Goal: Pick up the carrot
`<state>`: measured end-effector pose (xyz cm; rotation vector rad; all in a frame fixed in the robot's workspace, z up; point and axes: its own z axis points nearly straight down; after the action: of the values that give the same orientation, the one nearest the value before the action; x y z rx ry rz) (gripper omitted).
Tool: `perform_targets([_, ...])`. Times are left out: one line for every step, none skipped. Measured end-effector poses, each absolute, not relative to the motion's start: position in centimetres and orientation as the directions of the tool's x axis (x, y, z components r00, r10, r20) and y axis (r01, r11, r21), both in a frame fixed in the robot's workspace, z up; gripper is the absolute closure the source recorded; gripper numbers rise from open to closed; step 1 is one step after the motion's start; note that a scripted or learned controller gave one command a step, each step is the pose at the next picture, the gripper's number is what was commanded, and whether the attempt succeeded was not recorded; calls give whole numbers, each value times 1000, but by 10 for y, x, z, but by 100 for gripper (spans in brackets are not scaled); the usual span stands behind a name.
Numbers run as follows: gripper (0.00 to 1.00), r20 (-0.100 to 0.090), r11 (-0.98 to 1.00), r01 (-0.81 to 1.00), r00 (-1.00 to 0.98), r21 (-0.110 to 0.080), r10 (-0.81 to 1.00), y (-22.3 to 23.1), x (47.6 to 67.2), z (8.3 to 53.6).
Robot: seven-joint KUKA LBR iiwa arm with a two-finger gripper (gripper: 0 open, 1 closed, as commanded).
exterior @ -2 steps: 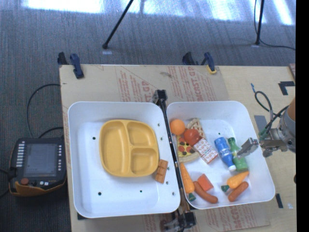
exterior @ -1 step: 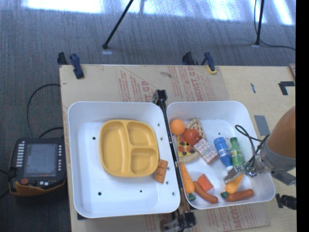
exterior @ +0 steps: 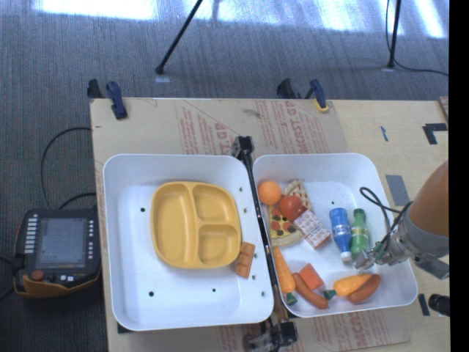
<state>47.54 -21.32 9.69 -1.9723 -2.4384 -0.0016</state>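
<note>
The gripper [exterior: 375,255] is seen low over the right bin [exterior: 366,169], near its right wall, just beside the green bottle [exterior: 358,232]; whether it is spread or closed cannot be told. A carrot [exterior: 283,268] lies along that bin's left wall, and another carrot [exterior: 349,284] lies just below the gripper, beside a sausage [exterior: 366,289].

The bench [exterior: 176,119] bears two white bins [exterior: 124,299], side by side.

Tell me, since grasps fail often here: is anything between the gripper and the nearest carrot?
Nothing visible. The gripper hovers at the right bin's right side, just above the small carrot. The green bottle stands close on its left, the sausage touches the carrot.
</note>
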Motion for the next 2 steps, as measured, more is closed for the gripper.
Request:
perform_targets([0, 5, 209, 978, -209, -3, 978, -213, 475, 97])
perform_targets([0, 4, 198, 980, -198, -3, 980, -135, 475, 87])
